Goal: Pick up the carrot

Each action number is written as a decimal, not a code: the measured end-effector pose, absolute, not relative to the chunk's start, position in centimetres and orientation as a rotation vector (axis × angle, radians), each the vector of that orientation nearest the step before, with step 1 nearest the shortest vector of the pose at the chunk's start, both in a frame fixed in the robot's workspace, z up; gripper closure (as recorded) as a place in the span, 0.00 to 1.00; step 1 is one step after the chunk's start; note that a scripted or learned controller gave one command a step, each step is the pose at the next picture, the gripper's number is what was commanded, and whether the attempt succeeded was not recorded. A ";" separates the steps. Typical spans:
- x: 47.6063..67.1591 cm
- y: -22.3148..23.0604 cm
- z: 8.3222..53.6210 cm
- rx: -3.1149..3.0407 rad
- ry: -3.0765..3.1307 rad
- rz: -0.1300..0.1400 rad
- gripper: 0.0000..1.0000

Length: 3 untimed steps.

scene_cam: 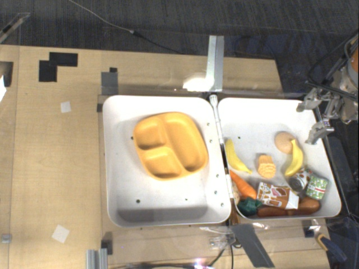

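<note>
Wood tabletop (56, 167) with dark carpet behind, two white bins side by side. End effector (321, 122) sits at the right bin's (252, 114) upper right rim, well apart from the target; can't tell its state from this angle, too small and cluttered.

Carrot (242, 185) lies in the right bin's lower left corner, tight against the wall shared with the left bin, green top (249, 207) pointing toward the near edge.

Risks as I see them:
- Carrot is hard against the divider wall, so one side of the grasp likely has no room; could clip the rim or skid off.
- Printed carton (277, 195) touches or overlaps the carrot's lower end, sausage (289, 208) just beside it. A sloppy descent grabs the wrong item or drags the pile.
- Small banana (235, 157) lies just above the carrot along the same wall, easy to bump on approach.
- Carrot is tapered and smooth, probably slips if pinched near the tip.

Contents:
- Left bin (120, 150): one yellow divided plate (170, 144).
- Right bin: carrot, two bananas (second one (295, 158) toward the right), tan round piece (284, 141), orange ridged piece (266, 165), carton, sausage, two cans (311, 185) in the lower right.
</note>
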<state>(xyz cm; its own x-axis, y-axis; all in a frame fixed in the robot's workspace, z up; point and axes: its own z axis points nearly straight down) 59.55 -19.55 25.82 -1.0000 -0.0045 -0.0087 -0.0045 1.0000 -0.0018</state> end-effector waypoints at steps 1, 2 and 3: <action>55.3 -15.3 14.7 0.321 3.121 0.002 0.00; 58.9 -8.7 9.0 0.372 3.103 0.003 0.00; 53.6 -8.6 9.3 0.410 3.082 -0.004 0.00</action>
<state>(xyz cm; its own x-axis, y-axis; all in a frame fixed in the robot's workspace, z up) 53.58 -8.57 9.31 -0.9648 0.2611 -0.0325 0.2611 0.9653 0.0020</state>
